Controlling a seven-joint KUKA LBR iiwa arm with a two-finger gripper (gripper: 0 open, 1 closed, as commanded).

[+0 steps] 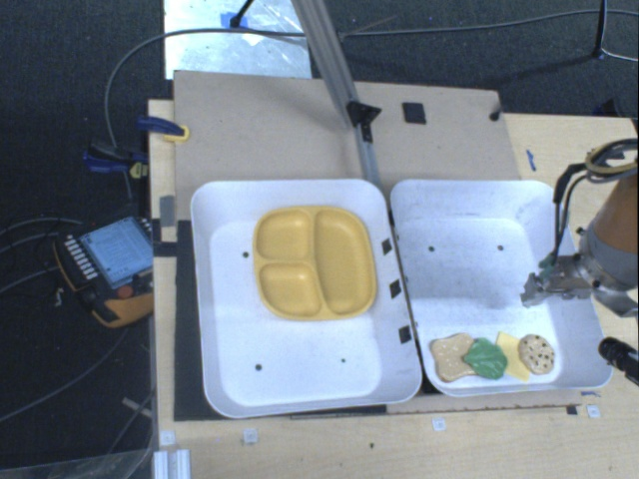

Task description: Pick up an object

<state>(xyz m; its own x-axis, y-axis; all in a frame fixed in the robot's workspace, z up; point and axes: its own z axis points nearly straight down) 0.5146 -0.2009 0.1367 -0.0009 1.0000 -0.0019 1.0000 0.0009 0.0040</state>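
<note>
Along the front edge of the right bin (469, 218) lie several small food pieces: a tan toast slice (451, 356), a green leafy piece (487, 358), a yellow cheese wedge (512, 351) and a round speckled cookie (537, 353). My gripper (544, 287) hangs at the bin's right side, just above and behind the cookie and apart from it. Nothing shows between its tips.
The left bin (300, 367) holds a yellow three-compartment plate (315, 261) toward its back. A metal pole (334, 63) slants over the cardboard behind the bins. Clamps, cables and a blue device (110, 252) lie off the bench at left.
</note>
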